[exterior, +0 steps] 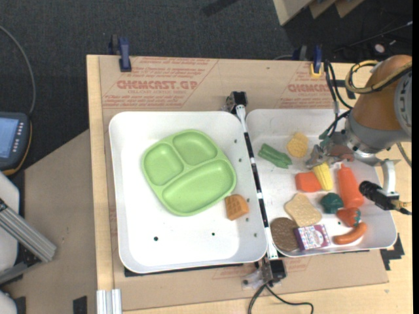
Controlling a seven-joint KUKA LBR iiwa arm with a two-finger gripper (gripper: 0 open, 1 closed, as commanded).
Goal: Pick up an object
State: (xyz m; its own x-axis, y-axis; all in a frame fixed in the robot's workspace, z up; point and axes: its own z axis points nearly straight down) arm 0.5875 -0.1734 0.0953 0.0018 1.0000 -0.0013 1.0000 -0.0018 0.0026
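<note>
Grey pincer hangs over the corn cob in the right bin, its grip unclear

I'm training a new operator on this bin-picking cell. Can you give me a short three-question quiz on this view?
1. True or false: the green divided plate lies in the left bin.
2. What lies just right of the plate, by its lower edge? A) carrot B) orange-brown piece C) corn cob
3. Over which bin is the gripper?

Key: 1 true. 2 B, the orange-brown piece. 3 The right bin, just above the corn cob.
</note>
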